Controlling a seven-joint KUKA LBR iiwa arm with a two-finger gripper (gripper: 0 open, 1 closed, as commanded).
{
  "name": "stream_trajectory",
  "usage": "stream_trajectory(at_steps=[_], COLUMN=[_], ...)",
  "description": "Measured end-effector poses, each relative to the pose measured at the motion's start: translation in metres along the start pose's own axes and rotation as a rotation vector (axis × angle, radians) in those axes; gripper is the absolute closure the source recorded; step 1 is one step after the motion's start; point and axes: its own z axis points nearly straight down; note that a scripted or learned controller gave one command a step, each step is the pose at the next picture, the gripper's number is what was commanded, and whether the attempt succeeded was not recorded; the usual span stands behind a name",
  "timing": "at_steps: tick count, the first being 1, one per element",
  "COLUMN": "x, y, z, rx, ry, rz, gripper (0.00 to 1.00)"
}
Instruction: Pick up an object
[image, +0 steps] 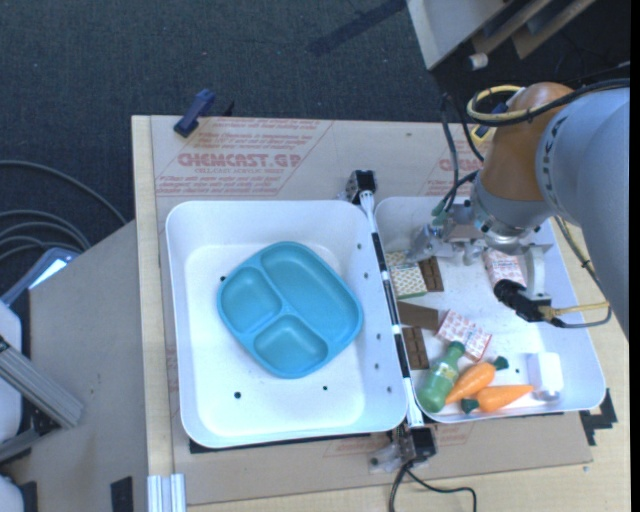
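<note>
I see my gripper (497, 262) low in the right bin (585, 352), jaw state unclear; carrots (480, 386) lie nearer the camera

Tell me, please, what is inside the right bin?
The right bin holds a green bottle, two carrots, brown packets, a red-patterned packet and a white item. The arm covers the bin's far end.

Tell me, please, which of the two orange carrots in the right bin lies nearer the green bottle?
The upper carrot, tilted, lying right beside the green bottle. The other carrot lies flatter, farther right, toward the bin's front edge.
</note>
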Motion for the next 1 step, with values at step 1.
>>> stream_trajectory(at_steps=[1], x=[0.0002], y=[0.0005], z=[-0.0102], rx=[-0.002], ry=[0.000], rz=[0.000], gripper=[1.00])
